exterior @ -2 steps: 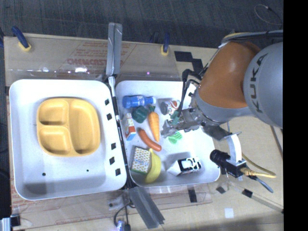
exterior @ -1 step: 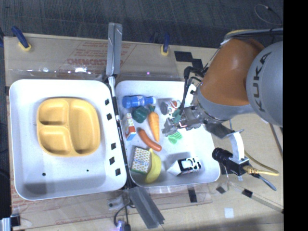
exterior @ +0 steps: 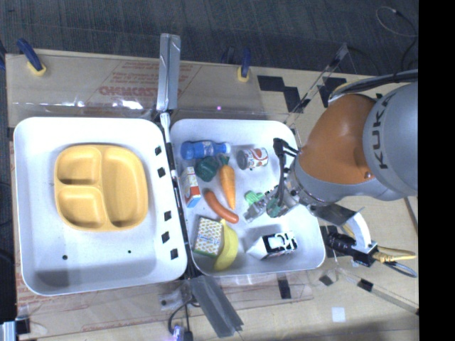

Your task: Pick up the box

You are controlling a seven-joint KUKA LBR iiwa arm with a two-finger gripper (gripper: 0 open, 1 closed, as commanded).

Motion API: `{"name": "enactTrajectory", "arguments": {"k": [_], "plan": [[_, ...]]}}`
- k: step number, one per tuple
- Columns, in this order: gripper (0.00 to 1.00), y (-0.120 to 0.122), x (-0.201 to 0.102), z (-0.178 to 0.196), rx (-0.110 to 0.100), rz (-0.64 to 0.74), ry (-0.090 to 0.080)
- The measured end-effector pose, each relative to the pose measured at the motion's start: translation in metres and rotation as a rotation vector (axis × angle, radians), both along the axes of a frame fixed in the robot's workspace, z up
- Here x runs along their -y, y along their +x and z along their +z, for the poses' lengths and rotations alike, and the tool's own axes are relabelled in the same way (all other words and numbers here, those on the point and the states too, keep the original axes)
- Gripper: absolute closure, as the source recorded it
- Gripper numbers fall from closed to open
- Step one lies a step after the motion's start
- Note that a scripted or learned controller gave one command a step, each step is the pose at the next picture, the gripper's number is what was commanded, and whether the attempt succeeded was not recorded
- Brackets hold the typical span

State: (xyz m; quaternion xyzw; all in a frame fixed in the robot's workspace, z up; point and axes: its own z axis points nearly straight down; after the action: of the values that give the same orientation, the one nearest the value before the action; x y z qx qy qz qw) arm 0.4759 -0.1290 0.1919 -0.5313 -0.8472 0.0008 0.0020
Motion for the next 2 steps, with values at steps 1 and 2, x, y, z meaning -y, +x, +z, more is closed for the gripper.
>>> {"name": "enactTrajectory", "arguments": {"k": [1, 2], "plan": [[1.00, 0.001, -0.013, -0.001, 0.000, -0.018, 0.001], [1.00, 0.026, -0.051, 0.057, 0.004, 0.063, -0.001]]}}
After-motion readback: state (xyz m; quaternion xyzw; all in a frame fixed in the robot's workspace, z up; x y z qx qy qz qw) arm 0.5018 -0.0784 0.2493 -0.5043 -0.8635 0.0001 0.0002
